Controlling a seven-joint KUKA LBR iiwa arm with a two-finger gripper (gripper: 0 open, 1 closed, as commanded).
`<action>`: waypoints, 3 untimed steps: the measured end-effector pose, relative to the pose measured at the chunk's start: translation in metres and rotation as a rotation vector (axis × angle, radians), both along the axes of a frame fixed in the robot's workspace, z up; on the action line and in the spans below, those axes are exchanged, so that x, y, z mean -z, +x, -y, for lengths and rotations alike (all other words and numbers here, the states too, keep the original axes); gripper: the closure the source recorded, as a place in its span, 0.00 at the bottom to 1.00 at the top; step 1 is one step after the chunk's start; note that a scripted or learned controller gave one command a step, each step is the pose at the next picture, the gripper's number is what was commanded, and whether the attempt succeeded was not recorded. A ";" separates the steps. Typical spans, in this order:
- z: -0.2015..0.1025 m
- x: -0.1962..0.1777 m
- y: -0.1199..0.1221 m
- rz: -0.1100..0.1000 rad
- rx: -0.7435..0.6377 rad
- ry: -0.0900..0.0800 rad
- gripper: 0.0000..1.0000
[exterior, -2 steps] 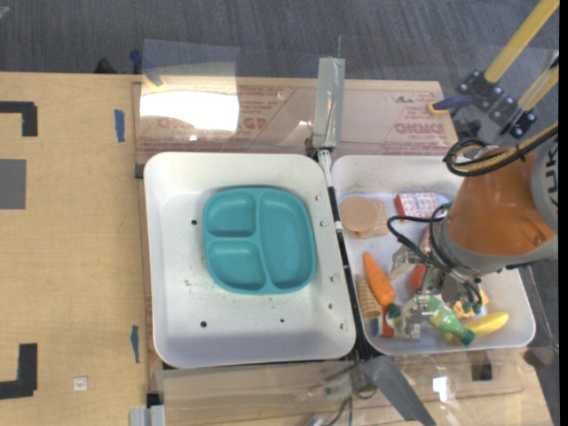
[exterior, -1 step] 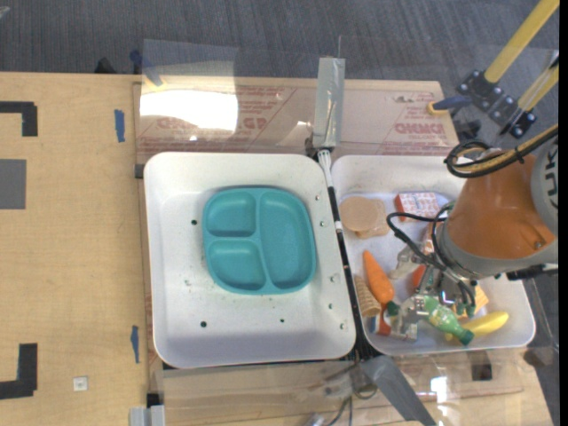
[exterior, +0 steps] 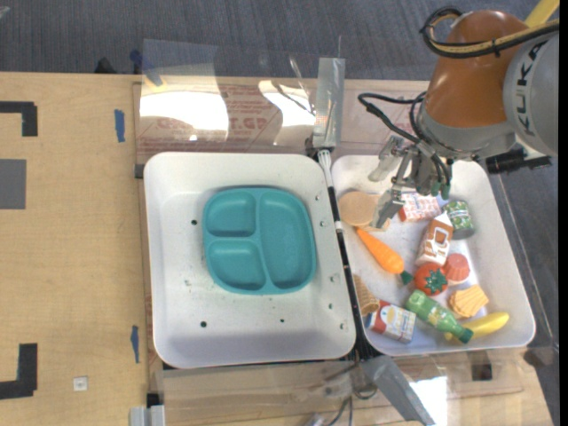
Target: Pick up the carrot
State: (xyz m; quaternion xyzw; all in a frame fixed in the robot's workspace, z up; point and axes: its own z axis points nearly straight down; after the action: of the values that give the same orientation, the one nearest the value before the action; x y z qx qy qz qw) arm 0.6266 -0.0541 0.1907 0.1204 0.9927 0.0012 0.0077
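Note:
The orange carrot (exterior: 382,249) with a green stub lies slanted in the right bin (exterior: 510,264), near its left wall. My gripper (exterior: 399,198) hangs just above and to the right of the carrot's thick end, under the arm's orange band. Its fingers (exterior: 388,211) look open, and I see nothing between them. The carrot lies free on the bin floor, a short gap below the nearest fingertip.
Around the carrot lie a tan disc (exterior: 358,208), a red-white carton (exterior: 419,208), a juice box (exterior: 435,238), a tomato (exterior: 430,279), a green bottle (exterior: 437,313), a banana (exterior: 486,324) and a cone (exterior: 366,293). The left bin (exterior: 169,264) holds a teal divided plate (exterior: 260,238).

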 end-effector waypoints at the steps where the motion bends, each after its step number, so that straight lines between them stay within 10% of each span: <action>1: 0.012 0.005 -0.098 -0.012 -0.077 -0.002 0.00; 3: 0.044 0.096 -0.125 0.010 0.128 -0.001 0.00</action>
State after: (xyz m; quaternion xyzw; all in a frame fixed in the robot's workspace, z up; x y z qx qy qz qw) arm 0.5014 -0.0976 0.0950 0.1836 0.9829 0.0009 0.0125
